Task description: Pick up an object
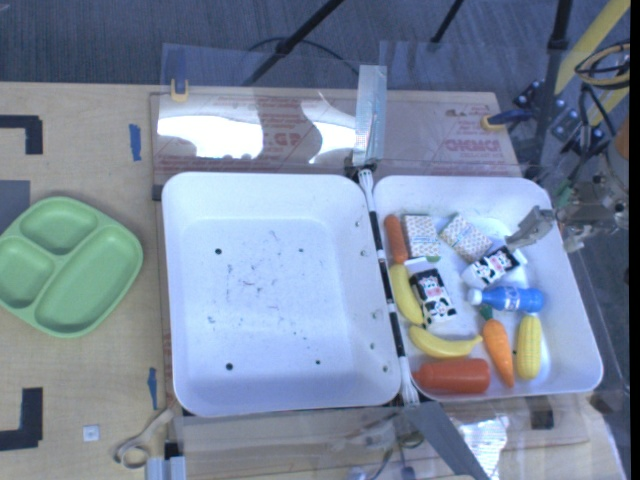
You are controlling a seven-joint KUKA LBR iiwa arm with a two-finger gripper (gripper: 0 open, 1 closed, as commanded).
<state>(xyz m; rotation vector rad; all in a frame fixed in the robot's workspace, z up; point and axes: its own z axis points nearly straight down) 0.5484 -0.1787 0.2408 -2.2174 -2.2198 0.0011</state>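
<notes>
**Operator:** Where is the gripper?

**Describer:** You'll find the gripper (532, 226) at the right bin's (575, 313) far right side, low over its rim. Whether it is gripping or released, I cannot tell; the tip is too small and blurred.

**Operator:** What lies nearest it?

**Describer:** Just left of the tip sits a black-and-white carton (496, 265), with a blue bottle (508, 299) below it. Further left are two patterned packets (445, 233), a second black-and-white carton (432, 295), a sausage (396, 239) and two bananas (418, 316). Toward the near edge you have a carrot (497, 350), a corn cob (528, 346) and a red block (452, 374).

**Operator:** And beyond that?

**Describer:** The left bin (190, 208) adjoins it. A green divided plate (68, 265) rests on the bench, well apart at far left.
</notes>
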